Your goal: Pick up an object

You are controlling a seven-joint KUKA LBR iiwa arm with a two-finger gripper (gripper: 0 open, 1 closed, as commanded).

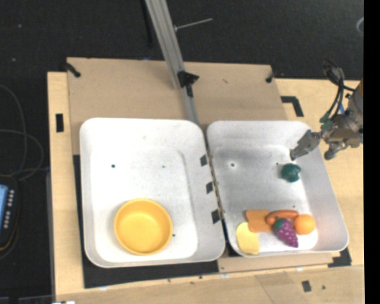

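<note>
Nearest the camera, along the lower rim of the right bin [329,189], lies a cluster of toy foods: a pale yellow piece [247,239] at the corner, an orange slab [257,220] just behind it, a bunch of purple grapes [287,232], a carrot-like orange piece [282,215] touching the grapes, and a round orange fruit [304,224] beside them. At about the same depth, in the left bin [98,170], sits a yellow bowl [143,226] near that bin's lower edge, well apart from everything else. Farther back in the right bin, a small green object [291,172], too small to identify further, lies alone near the bin's right wall. Just beyond and to the right of it is the end effector [318,144], at the bin's upper right rim; one dark finger [302,147] angles down toward the green object without touching it. Nothing sits between the fingers, and whether they are spread wide or drawn narrow cannot be told from this angle. Behind both bins the tabletop [234,94] carries a slanted metal rail [168,40]. As for progress, no object is grasped yet; every candidate rests in a bin. The approach seems under way, with the green object the likeliest target, while descent, closure and lift all remain.
</note>
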